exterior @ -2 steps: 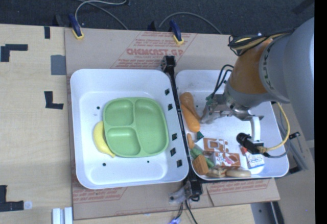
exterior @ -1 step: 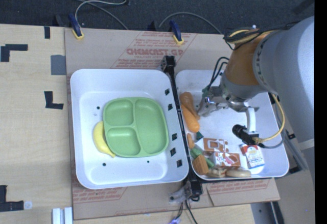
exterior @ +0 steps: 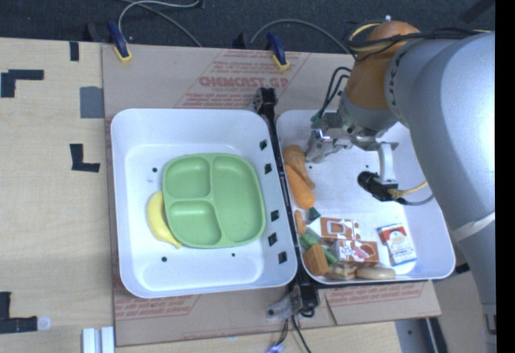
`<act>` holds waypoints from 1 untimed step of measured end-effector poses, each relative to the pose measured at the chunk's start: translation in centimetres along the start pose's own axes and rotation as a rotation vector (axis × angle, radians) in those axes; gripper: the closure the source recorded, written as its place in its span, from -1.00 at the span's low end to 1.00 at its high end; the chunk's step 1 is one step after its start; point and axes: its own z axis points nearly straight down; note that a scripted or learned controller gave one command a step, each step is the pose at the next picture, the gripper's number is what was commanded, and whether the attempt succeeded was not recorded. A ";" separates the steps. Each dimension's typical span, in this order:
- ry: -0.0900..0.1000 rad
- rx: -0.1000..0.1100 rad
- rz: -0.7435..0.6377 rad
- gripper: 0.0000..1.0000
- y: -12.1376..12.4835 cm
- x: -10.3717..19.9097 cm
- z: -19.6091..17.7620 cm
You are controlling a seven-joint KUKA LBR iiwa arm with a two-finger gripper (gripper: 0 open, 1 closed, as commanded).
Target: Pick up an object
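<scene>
Objects for the pick sit in the right bin (exterior: 430, 219), mostly crowded along its left wall and front edge. An orange carrot-like piece (exterior: 296, 173) lies lengthwise against the left wall, upper end near the gripper. Toward the front there is a cluster: a red-and-white patterned box (exterior: 344, 236), a green bit (exterior: 309, 239) beside it, and some brown and tan pieces (exterior: 364, 270) at the front rim, too jumbled to name one by one. A small red-and-white packet (exterior: 397, 243) lies apart from the cluster, toward the right front of the bin.

Gripper (exterior: 321, 144) is low over the back-left part of the right bin, just beside the upper end of the carrot-like piece. Can't tell from this angle whether the fingers are apart or together, or whether they touch anything. Nothing visibly between them. A black fitting with a yellow cable (exterior: 385, 186) hangs off the wrist over the bin floor. The arm (exterior: 451, 126) comes in from the right, orange band (exterior: 372, 78) above the wrist.

Left bin (exterior: 133, 134) holds a green divided plate (exterior: 214, 200), flat, roughly centred. A yellow banana (exterior: 158, 221) lies against the plate's left edge, partly tucked under it.

Both bins sit side by side on a cardboard sheet (exterior: 193, 74), held at its back edge by two blue-and-yellow clamps (exterior: 121, 46). Black clips run down the seam between the bins.
</scene>
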 end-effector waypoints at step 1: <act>0.000 0.002 0.001 -1.00 -7.7 -0.2 -0.2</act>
